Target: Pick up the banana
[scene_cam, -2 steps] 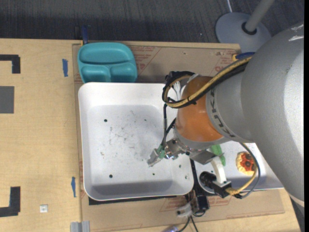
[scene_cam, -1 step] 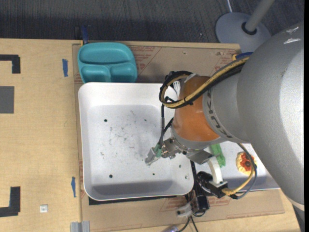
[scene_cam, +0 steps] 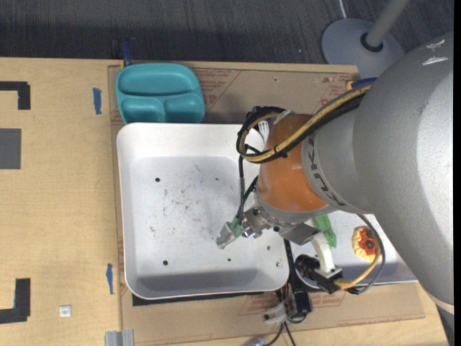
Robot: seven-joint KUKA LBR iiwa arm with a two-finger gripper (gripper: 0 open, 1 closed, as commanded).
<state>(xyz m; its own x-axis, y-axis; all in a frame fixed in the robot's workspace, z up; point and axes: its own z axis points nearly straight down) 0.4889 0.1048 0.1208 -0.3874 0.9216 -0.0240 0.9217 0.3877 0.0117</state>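
Observation:
My gripper (scene_cam: pixel 232 233) hangs low over the left white bin (scene_cam: pixel 144 193), near its right wall and toward the front. The grey arm with its orange band (scene_cam: pixel 288 171) reaches in from the right and covers most of the right bin (scene_cam: pixel 392 265). Nothing can be made out in the gripper. Past the arm, in the right bin, a green object (scene_cam: pixel 323 228) and a small orange and yellow object (scene_cam: pixel 365 242) peek out; their shapes are too hidden to name.
A teal divided tray (scene_cam: pixel 160 92) stands just behind the left bin. Cables (scene_cam: pixel 338 283) loop under the wrist at the front. Brown bench board (scene_cam: pixel 57 193) stretches to the left, marked with blue tape (scene_cam: pixel 97 101).

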